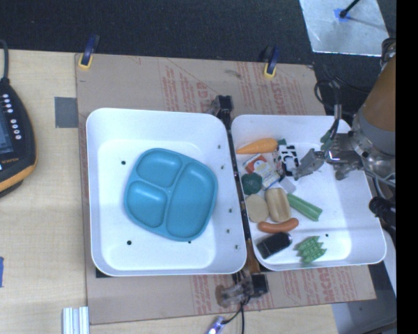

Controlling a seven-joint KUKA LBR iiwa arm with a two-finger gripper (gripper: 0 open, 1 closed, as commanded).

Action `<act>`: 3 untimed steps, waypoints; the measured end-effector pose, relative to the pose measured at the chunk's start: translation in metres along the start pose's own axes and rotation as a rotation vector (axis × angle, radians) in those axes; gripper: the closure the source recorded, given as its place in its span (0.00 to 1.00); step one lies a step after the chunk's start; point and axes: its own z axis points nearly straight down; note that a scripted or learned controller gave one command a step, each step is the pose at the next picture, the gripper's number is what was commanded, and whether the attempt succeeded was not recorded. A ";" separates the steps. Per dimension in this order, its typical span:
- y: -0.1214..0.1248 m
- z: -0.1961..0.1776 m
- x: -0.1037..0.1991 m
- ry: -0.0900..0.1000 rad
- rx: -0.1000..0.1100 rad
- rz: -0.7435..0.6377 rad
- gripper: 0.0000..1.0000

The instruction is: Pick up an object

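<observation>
Right now the gripper (308,164) hangs over the right bin (348,249), whether spread or pinched I cannot tell, with the toy pile just to its left, the black-and-white toy (287,155) nearest.

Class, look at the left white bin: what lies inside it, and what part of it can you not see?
Inside the left bin lies one blue divided plate with three compartments, nothing in them. Bare white floor shows around the plate. The floor directly beneath the plate is covered, so whatever is there cannot be seen.
</observation>
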 end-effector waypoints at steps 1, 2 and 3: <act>-0.019 0.146 0.006 0.000 0.003 -0.001 0.00; -0.018 0.135 0.005 -0.002 0.002 -0.004 1.00; 0.031 0.049 0.061 0.000 -0.002 -0.001 1.00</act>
